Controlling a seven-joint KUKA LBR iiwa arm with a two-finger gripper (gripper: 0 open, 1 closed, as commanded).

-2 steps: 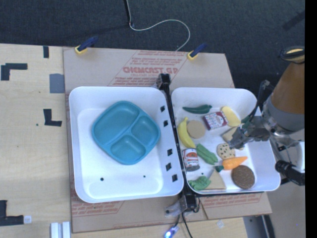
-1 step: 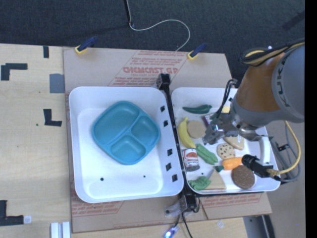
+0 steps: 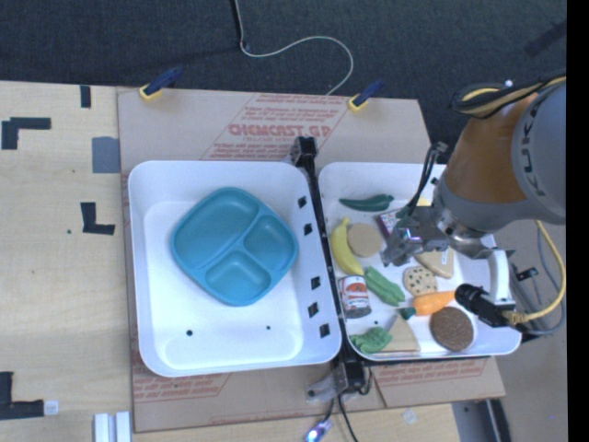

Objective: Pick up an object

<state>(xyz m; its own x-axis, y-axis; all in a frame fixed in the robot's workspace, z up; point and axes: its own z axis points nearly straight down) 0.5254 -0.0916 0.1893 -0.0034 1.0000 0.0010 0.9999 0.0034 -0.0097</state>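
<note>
A wooden bench [image 3: 55, 274] is seen from above at a slant, with a sheet of printed cardboard [image 3: 276, 127] laid across it. Two shallow white bins are set side by side on the cardboard. The left bin [image 3: 152, 339] is occupied by a blue divided plate [image 3: 235, 245], which is turned at an angle near the bin's middle. The right bin [image 3: 497, 343] is crowded with toy food. A grey arm with an orange band [image 3: 492, 168] is extended in from the right and is positioned over the upper right part of this bin. Its gripper [image 3: 402, 243] is lowered among the food, just right of a tan round piece [image 3: 363, 239]; whether it is open or closed cannot be told, and nothing can be seen held by it. A yellow banana [image 3: 345, 247] is laid along the bin's left wall, with a small red-labelled can [image 3: 355, 295] just below it. A dark green pepper [image 3: 366, 203] is placed near the bin's top. A green pod [image 3: 384, 284] is set beside the can. Nearer the front, an orange carrot [image 3: 431, 302], a brown round patty [image 3: 452, 328], a speckled cookie [image 3: 418, 279] and a green leafy piece [image 3: 372, 341] are gathered close together.
</note>
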